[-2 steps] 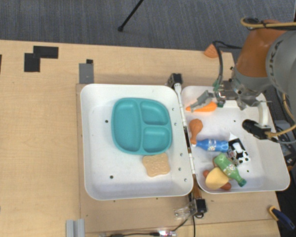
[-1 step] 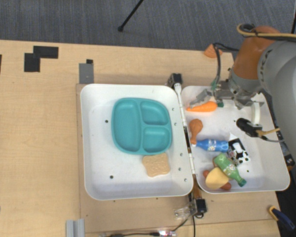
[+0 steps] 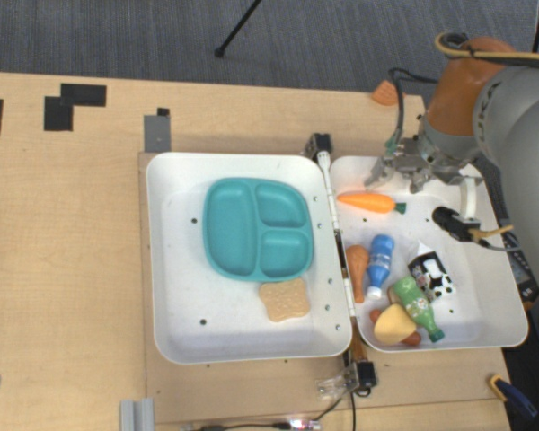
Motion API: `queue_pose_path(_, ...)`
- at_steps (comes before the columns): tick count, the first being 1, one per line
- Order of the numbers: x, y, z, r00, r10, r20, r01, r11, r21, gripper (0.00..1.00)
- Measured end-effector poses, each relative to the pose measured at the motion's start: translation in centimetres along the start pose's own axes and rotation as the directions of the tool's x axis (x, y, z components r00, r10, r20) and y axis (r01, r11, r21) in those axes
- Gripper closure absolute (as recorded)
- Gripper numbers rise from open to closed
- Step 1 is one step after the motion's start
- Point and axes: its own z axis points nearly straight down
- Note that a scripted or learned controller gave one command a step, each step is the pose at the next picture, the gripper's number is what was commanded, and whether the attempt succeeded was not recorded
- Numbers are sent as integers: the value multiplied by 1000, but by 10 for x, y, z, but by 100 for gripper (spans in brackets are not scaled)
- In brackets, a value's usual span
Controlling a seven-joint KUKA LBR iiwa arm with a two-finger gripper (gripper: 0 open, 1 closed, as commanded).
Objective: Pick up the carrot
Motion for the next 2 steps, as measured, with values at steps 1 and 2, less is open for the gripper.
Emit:
queue_pose_path(1,0,0,1,1000,0,0,0,1000,2,0)
queue_pose_path(2,11,-41,15,939,344,5,-344,939,17,0)
